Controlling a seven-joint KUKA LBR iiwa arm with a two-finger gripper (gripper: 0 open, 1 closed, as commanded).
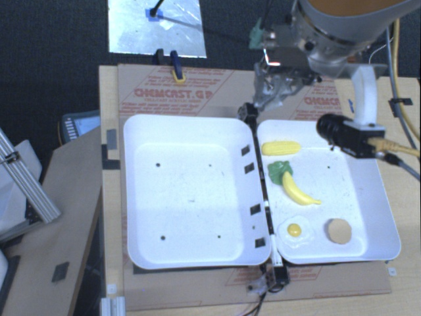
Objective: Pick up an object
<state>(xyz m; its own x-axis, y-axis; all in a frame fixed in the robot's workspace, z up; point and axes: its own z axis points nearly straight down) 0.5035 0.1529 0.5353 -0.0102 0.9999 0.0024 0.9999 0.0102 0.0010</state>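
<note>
Closest to the lens, spotted the arm (348,18), big and blurred at top right, orange band showing. Tracked down from there to the pincer (279,87), poised over the far rim of the right bin (388,239), near the divide with the left bin (191,189). Could not tell open from closed on that pincer, nor made out anything in it.

Counted five candidates, all lying loose in the right bin. Had the corn (281,148) at the far end, just below the pincer in view. Had the green piece (279,170) next, touching or all but touching the banana (300,193). Had the egg (294,230) and the bun (339,231) at the near end, apart from each other.

Judged the task barely begun: saw no lift yet. Picked the corn as the likely best bet, being nearest, alone and long in shape. Needed to come straight down on its middle and close across the short width, not along the length. Needed to stay off the bin's left wall, close by.

Rated the egg a poor target: flat, little to squeeze. Rated the green piece and banana risky: easy to nudge one while closing on the other. Noted a black fitting (347,137) jutting over the right bin's far side, worth keeping clear of on the way down. Advised a slow lift afterwards, checking for a real hold before calling it done.
</note>
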